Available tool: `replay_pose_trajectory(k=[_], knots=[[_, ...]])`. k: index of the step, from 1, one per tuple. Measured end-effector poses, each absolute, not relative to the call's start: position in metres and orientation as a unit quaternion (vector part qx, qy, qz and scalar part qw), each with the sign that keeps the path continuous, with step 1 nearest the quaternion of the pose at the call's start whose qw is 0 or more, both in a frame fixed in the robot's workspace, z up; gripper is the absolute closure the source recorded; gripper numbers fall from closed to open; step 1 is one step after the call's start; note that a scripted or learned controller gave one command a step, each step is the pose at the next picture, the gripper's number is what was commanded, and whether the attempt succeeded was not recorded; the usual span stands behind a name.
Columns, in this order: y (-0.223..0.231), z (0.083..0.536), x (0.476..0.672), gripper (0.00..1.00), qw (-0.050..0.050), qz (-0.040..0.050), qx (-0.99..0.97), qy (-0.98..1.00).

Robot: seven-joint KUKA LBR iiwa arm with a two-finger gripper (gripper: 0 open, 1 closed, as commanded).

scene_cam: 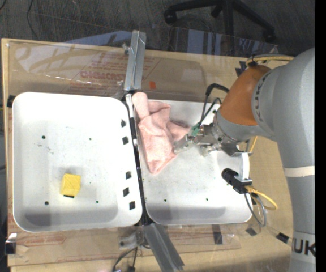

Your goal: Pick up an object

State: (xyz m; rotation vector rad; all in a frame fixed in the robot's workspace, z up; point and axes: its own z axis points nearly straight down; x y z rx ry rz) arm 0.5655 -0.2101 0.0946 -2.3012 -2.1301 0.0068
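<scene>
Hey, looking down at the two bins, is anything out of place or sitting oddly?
Yes: the pink cloth in the right bin lies crumpled against the divider, its upper end riding up the bin's wall. The gripper is at its right edge. The yellow block in the left bin lies flat and looks fine.

Bright, even light — soft shadows, slight blur.

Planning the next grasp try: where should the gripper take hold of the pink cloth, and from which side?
Probably the raised fold at the pink cloth's right edge, coming from the right where the gripper is. The left side is crumpled against the bin wall, leaving little finger room.
</scene>
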Motion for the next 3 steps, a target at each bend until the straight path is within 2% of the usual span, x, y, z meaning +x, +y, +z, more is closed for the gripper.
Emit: replay_pose_trajectory(k=[1,2,3], knots=[[-0.209,0.1,0.565,1.0,0.006,0.0045,-0.732,-0.682],[-0.196,0.182,0.609,1.0,0.002,0.0014,-0.656,-0.755],[-0.172,0.272,0.658,1.0,0.002,0.0024,-0.806,-0.591]])
